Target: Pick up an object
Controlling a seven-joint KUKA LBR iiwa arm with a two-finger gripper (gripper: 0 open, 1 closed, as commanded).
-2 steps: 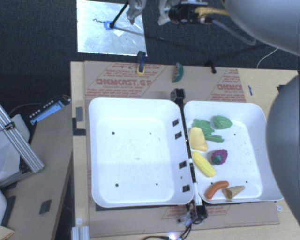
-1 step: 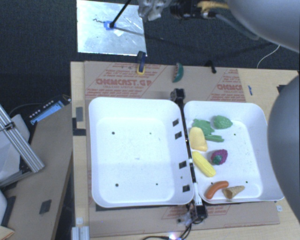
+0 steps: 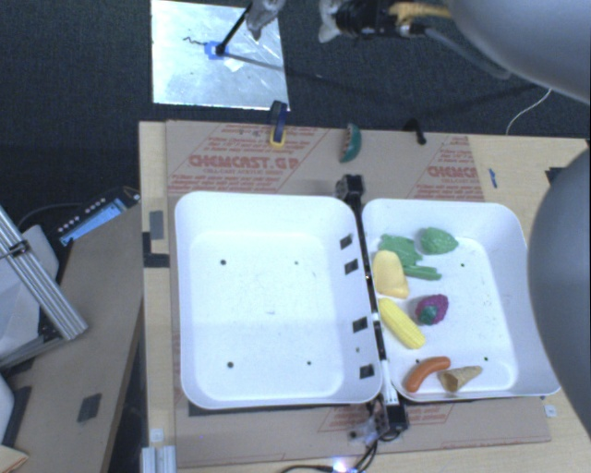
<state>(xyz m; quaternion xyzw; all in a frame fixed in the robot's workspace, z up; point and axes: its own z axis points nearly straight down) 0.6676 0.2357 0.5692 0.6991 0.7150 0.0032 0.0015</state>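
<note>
Whether my jaws stand open or shut I cannot tell; my gripper is a blur at the top edge, well beyond the right bin, over a shiny sheet, and I see nothing held in it.

Seven toy foods lie in the right bin, one of each:
- a green leafy piece by its far wall
- a green pod beside it
- a yellow pepper and a corn cob along its left wall
- a purple piece mid-bin
- an orange sausage and a tan cone at its near wall

There are two bins; the left bin adjoins it.
</note>
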